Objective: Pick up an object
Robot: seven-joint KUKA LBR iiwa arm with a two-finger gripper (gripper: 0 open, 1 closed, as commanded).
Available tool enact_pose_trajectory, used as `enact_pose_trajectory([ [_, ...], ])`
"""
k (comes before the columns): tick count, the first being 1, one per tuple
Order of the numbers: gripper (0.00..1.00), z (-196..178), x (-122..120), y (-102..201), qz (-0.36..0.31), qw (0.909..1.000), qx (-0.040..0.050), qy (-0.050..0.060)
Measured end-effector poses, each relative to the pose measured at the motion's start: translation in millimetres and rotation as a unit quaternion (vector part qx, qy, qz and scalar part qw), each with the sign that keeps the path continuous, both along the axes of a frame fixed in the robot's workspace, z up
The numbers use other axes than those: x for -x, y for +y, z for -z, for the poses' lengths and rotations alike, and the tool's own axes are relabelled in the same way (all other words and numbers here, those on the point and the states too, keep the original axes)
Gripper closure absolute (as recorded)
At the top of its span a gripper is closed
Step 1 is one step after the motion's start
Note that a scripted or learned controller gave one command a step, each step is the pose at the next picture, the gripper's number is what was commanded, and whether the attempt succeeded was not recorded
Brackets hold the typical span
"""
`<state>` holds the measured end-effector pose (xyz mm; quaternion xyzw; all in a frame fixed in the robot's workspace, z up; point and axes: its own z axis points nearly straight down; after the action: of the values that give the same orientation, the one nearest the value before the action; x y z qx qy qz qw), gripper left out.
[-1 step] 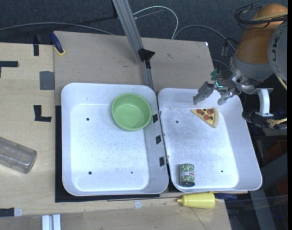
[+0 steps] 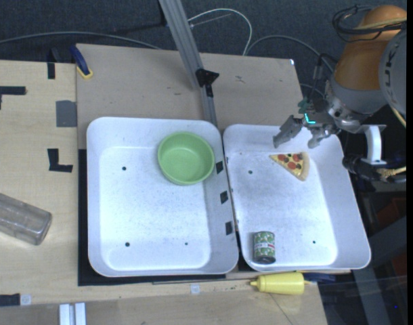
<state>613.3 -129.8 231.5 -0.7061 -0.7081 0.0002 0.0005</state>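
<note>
You are at the approach step: nothing is lifted, and the tool (image 2: 302, 135) hangs over the far edge of the right bin (image 2: 328, 202), with its two fingers spread wide and nothing between them. The nearest candidate is the pizza slice (image 2: 292, 163), which lies flat on the floor of the right bin, in its far half, just beside and slightly nearer the camera than the tool. The slice is a wedge; its crust edge faces the right and near side of the bin, and its tip points toward the left, toward the divide between the bins. Its long axis therefore runs roughly left to right across the bin, tilted a little toward the near side at the crust end. For the next move, judge that the tool must travel a short way toward the near side, centre over the slice, and turn so that the fingers close across the narrow width of the wedge, not along its length. Because the slice is thin and flat, expect a low descent to be required, and a risk that the fingers slide over it. A small green can (image 2: 264, 247) stands near the front edge of the same bin, well apart from the tool. A green bowl (image 2: 186, 158) sits in the left bin (image 2: 125, 208). A yellow bottle (image 2: 281, 284) lies on the counter (image 2: 139, 80) just outside the right bin.
</note>
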Motion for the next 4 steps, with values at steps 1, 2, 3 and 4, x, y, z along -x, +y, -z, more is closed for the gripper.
enact_pose_trajectory([
  [1, 0.0, 43.7, -0.1, 2.8, 0.0, 1.0, 0.0006, 0.002],
  [2, 0.0, 94.2, -2.5, -5.5, 0.001, 1.0, 0.0007, 0.003],
  [3, 0.0, 143.8, -2.6, -5.0, 0.0, 1.0, 0.0015, -0.001],
  [4, 1.0, 132.7, -2.6, -4.2, 0.0, 1.0, 0.0004, 0.0],
])
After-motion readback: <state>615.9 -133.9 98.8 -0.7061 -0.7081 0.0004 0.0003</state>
